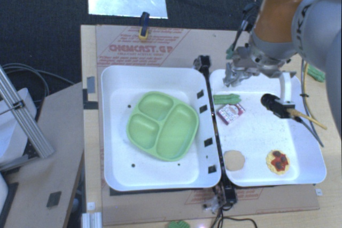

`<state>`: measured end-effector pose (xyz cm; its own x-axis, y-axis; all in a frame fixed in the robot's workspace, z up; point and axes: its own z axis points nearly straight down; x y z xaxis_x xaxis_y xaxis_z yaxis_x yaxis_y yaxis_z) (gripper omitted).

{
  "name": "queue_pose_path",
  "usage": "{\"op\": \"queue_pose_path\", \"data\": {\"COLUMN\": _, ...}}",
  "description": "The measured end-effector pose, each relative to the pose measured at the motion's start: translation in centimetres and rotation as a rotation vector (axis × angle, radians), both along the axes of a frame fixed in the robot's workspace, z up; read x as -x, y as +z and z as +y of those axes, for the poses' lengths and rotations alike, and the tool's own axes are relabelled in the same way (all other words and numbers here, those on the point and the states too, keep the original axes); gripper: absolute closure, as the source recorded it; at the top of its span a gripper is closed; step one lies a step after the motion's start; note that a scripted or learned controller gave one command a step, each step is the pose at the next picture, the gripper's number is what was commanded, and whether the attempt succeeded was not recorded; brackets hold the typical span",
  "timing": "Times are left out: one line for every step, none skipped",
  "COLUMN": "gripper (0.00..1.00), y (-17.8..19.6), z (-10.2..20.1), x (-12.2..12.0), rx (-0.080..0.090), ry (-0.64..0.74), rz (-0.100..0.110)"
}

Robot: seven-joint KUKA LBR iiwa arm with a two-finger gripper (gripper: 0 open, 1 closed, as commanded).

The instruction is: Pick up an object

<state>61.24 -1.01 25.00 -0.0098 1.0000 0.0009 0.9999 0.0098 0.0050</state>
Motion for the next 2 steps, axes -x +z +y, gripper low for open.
{"op": "queue_pose_path", "data": {"gripper": 1.00, "y": -6.9, "z": 7.0, "x": 0.6, "rx": -0.001, "ry": -0.001, "rz": 0.008}}
{"op": "queue_pose_path", "data": {"gripper": 1.00, "y": -0.9, "z": -0.1, "x": 3.5, "rx": 0.003, "ry": -0.015, "rz": 0.001}}
